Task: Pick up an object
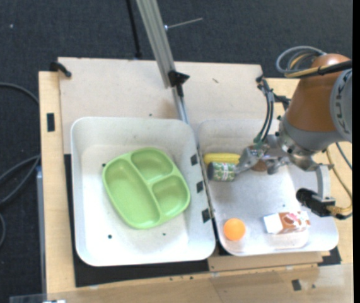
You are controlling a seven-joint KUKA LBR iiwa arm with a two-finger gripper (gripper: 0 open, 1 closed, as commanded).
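Left bin [91, 144]: white, holds a green plate [145, 187] with three sections, lying flat near the middle.
Right bin [318, 235]: white, holds four things.
Yellow thing [221, 158]: maybe a corn cob, near the bin's left wall.
Green can [223, 172]: lies on its side, touching the yellow thing.
Orange ball [234, 229]: near the front left corner, apart from the rest.
Red and white packet [287, 221]: near the front right of the bin.
Gripper [250, 157]: low in the right bin, just beside the can and the yellow thing.
Jaws: too small and blurry, so I cannot tell if they are spread or closed.
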